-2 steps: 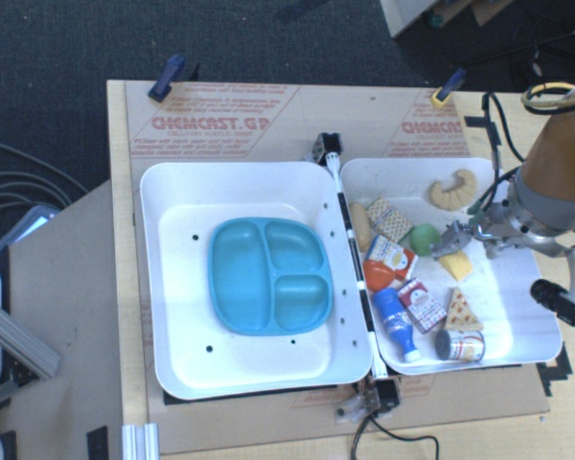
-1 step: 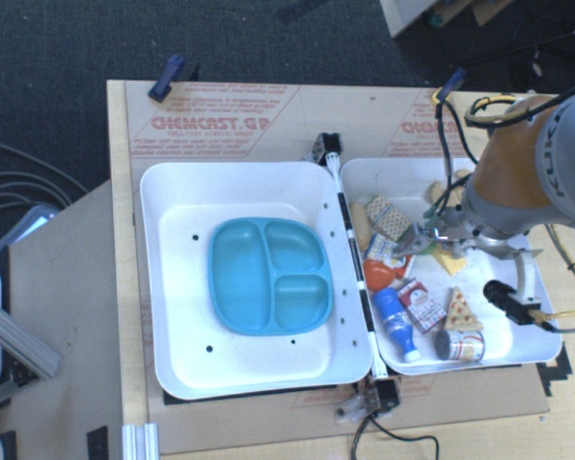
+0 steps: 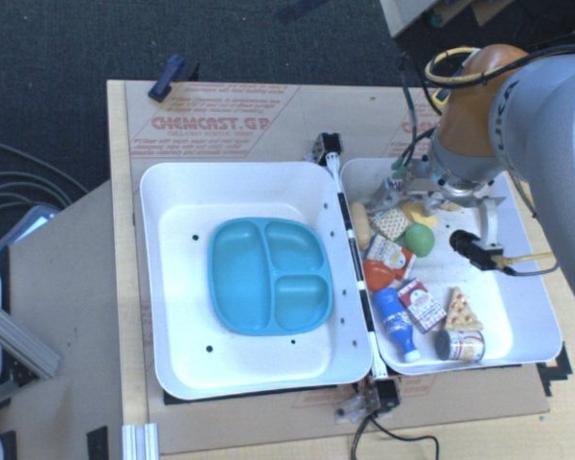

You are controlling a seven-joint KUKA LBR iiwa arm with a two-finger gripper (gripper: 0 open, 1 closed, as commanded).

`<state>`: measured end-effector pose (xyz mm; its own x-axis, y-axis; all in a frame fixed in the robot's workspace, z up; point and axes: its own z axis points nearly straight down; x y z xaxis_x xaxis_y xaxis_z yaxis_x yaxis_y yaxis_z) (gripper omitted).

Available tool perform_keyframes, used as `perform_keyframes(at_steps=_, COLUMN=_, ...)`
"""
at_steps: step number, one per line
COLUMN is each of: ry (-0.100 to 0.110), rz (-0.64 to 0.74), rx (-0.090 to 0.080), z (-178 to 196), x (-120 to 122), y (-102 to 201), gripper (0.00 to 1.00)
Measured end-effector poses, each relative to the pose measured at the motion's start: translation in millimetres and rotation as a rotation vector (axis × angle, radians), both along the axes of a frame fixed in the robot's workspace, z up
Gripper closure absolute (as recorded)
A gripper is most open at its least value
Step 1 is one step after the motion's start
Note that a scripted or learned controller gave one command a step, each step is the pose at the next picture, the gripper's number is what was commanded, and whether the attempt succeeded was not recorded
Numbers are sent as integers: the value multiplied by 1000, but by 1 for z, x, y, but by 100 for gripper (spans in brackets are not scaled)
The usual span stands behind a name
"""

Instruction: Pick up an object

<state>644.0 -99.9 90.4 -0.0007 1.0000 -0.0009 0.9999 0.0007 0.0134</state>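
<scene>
Left bin: shallow, white, holding one light-blue divided plate with three compartments, lying flat near the bin's middle.

Right bin: shallow, white, set just beside the left one, the two sharing a seam with black clips at either end. Contents were crowded along its left half:
- a waffle-patterned cracker piece, near the upper end;
- a green ball-shaped item, just right of the cracker;
- a small packet with red and white print, below the cracker;
- a blue bottle with a white end, lying on its side near the seam;
- a small red-and-white carton, touching the bottle's right side;
- a wedge like a pizza slice, right of the carton;
- a small can lying on its side at the lower end.

Arm: grey, with an orange band, entered from the right and stood over the upper end of the right bin. Gripper: low over the cracker and the green item; from where I stood the wrist hid it, so whether it was open, closed or holding anything could not be told.

Bench: brown board printed with red lettering, a dark blue clip at its far-left corner.
</scene>
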Motion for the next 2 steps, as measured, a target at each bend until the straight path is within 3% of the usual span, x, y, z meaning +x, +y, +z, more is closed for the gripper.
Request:
perform_keyframes(at_steps=1, ry=-4, rz=1, rx=-3, z=12, x=1, y=-1, gripper=100)
perform_keyframes(at_steps=2, ry=-3, rz=1, rx=-3, z=12, x=1, y=-1, gripper=0)
